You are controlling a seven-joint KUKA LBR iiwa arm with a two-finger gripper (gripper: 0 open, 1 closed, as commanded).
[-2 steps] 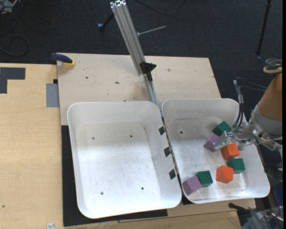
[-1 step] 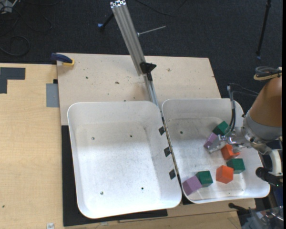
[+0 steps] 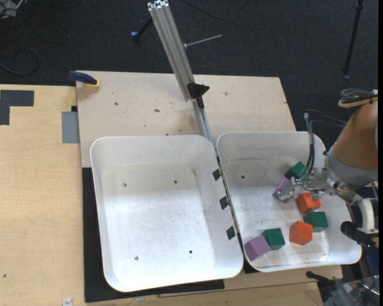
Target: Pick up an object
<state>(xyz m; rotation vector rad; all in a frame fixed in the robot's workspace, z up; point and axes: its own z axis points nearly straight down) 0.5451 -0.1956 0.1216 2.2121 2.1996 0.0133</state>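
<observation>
My pincer (image 3: 287,193) is down inside the right bin (image 3: 255,146), low over its floor among the blocks, and I cannot tell from this slant whether it is spread or pressed together, nor whether anything sits between its tips. I judge I am at the reach-and-grasp step, with nothing yet lifted. Just beside my tip lies a small purple block (image 3: 282,185), seemingly touching it, and a green block (image 3: 297,169) sits just behind; an orange block (image 3: 307,203) lies close under my wrist. The next move, as I read it, calls for settling on one of these, most likely the purple one, closing squarely on its flat sides and rising straight, without nudging its neighbours. Further out, toward the near wall, lie another green block (image 3: 317,220), a larger orange block (image 3: 300,233), a third green block (image 3: 274,237) and a pale purple block (image 3: 256,247). They all look small, hard-edged and cube-like.
</observation>
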